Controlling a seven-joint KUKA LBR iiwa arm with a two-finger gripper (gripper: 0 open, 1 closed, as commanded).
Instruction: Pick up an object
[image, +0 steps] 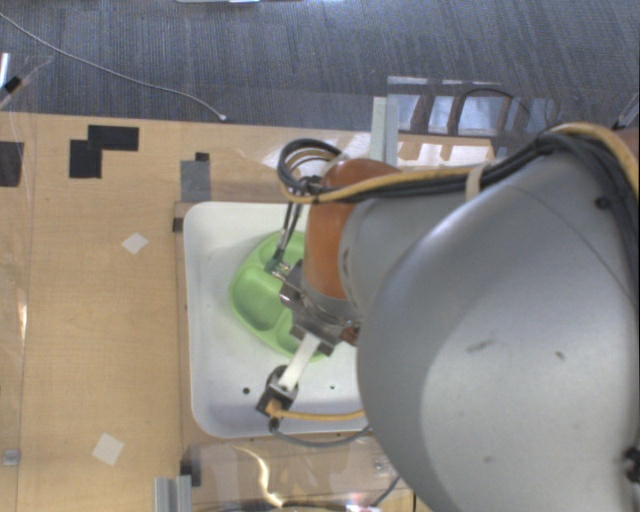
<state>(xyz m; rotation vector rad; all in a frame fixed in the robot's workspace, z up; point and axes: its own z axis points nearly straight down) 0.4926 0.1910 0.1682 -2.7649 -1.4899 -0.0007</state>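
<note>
We see one shallow white plastic bin (215, 340) on the pale wooden counter (90, 330), and in it lies the task's thing, a light green moulded plastic piece (255, 290) with a shallow hollow in its upper face. It rests on the bin floor near the middle of the part of the bin we can see, a little toward 12 o'clock, and well apart from the bin's wall at 9 o'clock.

What shows of it runs from about 12 o'clock down to about 5 o'clock, with a rounded bulge toward 9 o'clock. Its 3 o'clock side is hidden under the arm, so we cannot settle its true long axis or which way it points.

The grey arm with its orange band (500, 300) comes in from 3 o'clock, and its wrist stands directly over the green piece's 3 o'clock edge. The wrist covers the jaws, so we cannot tell whether they are open, closed or gripping anything.

On the counter toward 10 o'clock we see flat black stepped patches (100, 150), which carry no lettering we can read.
</note>
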